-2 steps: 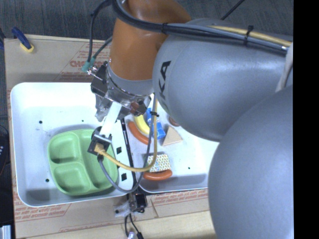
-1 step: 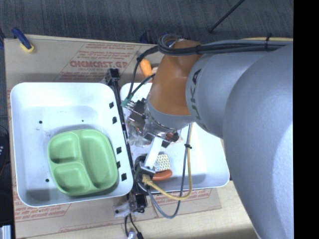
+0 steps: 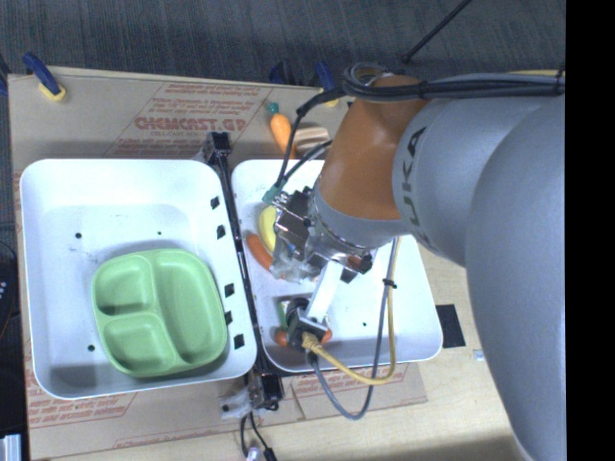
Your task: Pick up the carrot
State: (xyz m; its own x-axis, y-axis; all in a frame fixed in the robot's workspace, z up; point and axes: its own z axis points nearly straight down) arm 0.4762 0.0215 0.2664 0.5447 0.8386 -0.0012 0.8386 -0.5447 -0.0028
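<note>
Camera view from above looks down on my table (image 3: 144, 113), which carries two white bins side by side, and I take the right bin (image 3: 423, 296) as my landmark. My arm (image 3: 461, 190), grey with an orange band, reaches over this bin and covers most of its far half. My gripper (image 3: 293, 257) hangs low above the bin's left part, close to the wall shared with the left bin (image 3: 58, 257), and whether it is open or closed I cannot tell, since my wrist and the cabling hide it; I cannot see anything held in it. An orange carrot (image 3: 258, 249) lies on the bin's floor just beside that dividing wall, right next to my gripper, with a yellow piece (image 3: 267, 227) touching or nearly touching it on the far side. Another carrot (image 3: 280, 129), orange with a green top, lies on the table just beyond the bin's far rim. Near the bin's near-left corner sit a small dark thing and an orange bit (image 3: 288, 335), too hidden to name. A yellow cable (image 3: 356, 373) loops over the near rim. A green divided plate (image 3: 159, 310) rests in the left bin.
</note>
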